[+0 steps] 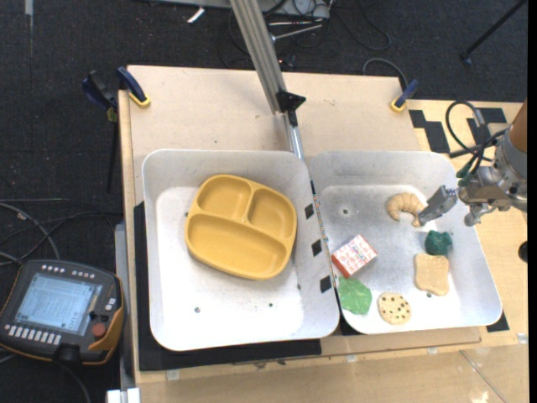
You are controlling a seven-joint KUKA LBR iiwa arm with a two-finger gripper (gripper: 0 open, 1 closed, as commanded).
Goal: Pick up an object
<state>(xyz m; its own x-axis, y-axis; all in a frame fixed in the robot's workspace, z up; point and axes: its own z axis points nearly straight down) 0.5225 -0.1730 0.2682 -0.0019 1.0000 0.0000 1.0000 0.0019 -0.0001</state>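
Note:
The right bin holds several small items. A tan croissant lies near its far right, a dark green lump just below it, and a slice of toast further toward the front. A pink-and-white box sits mid-bin, with a bright green leaf-like piece and a chocolate-chip cookie at the front. My gripper hovers at the bin's right edge, open, one finger beside the croissant and nothing between the fingers.
A yellow divided plate lies in the left bin. A slanted metal pole crosses the back of the bench. A teach pendant rests on the floor at left. Cables trail at the right rear.

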